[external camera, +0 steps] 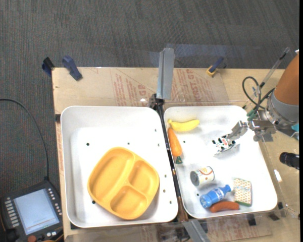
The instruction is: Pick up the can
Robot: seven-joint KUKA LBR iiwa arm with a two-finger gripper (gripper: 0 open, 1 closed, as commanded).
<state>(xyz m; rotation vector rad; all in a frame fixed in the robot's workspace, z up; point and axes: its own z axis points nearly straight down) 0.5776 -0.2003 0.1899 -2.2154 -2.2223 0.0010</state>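
Note:
The can (202, 175) lies on its side in the right bin (257, 150), white with an orange band and its grey end facing left. My gripper (224, 144) hangs over the middle of that bin, up and to the right of the can and apart from it. Its fingers stand open with nothing between them. The grey arm with its orange band (289, 92) comes in from the right edge.
A banana (184, 125) and a carrot (175, 144) lie along the right bin's left side. A blue bottle (214, 196), a red sausage-like item (223, 206) and a patterned packet (242, 190) sit just below the can. A yellow divided plate (123, 183) lies in the left bin (73, 135).

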